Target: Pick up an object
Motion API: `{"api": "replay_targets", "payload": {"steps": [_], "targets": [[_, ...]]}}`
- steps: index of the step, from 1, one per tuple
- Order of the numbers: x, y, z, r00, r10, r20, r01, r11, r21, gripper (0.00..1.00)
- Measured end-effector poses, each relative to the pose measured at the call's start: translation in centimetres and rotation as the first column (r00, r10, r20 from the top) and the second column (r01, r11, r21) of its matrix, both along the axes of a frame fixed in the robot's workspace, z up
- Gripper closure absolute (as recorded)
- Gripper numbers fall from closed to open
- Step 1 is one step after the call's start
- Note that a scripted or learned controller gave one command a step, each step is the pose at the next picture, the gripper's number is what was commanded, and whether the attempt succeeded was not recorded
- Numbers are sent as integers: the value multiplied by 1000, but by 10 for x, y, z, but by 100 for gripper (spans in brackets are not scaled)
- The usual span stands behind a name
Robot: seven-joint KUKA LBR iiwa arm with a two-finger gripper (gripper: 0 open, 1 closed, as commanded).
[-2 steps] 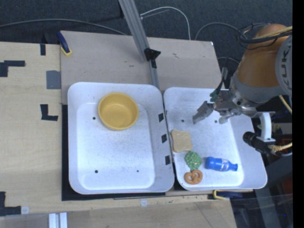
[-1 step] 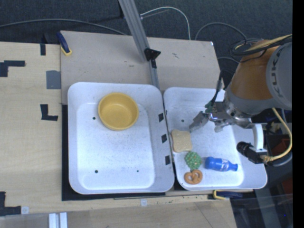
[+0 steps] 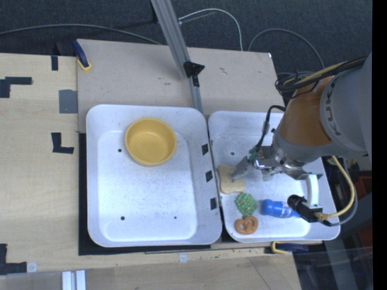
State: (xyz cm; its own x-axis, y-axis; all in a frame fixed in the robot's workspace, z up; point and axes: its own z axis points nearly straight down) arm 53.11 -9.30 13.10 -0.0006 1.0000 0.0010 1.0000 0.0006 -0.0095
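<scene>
- Left bin (image 3: 103,162) holds a yellow bowl (image 3: 150,141).
- Right bin (image 3: 233,125) holds a tan block (image 3: 227,180), green ball (image 3: 245,203), pretzel (image 3: 246,225), blue bottle (image 3: 276,208).
- Gripper (image 3: 242,169) sits by the block; cannot tell its state.

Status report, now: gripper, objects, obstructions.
Gripper low in right bin, at tan block. Grasp unconfirmed. Green ball, pretzel, blue object close by.

A pale wooden bench (image 3: 36,162) carries dark tape marks (image 3: 59,144) on its left part. A grey metal pole (image 3: 172,32) slants across the top, ending in a black clamp (image 3: 193,69). Thin cables (image 3: 211,14) loop over the dark floor (image 3: 314,11) behind.
</scene>
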Motion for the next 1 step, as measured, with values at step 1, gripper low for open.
{"api": "replay_targets", "payload": {"steps": [1], "targets": [[2,0,14,1000,2,5,-2,1000,0,100]]}}
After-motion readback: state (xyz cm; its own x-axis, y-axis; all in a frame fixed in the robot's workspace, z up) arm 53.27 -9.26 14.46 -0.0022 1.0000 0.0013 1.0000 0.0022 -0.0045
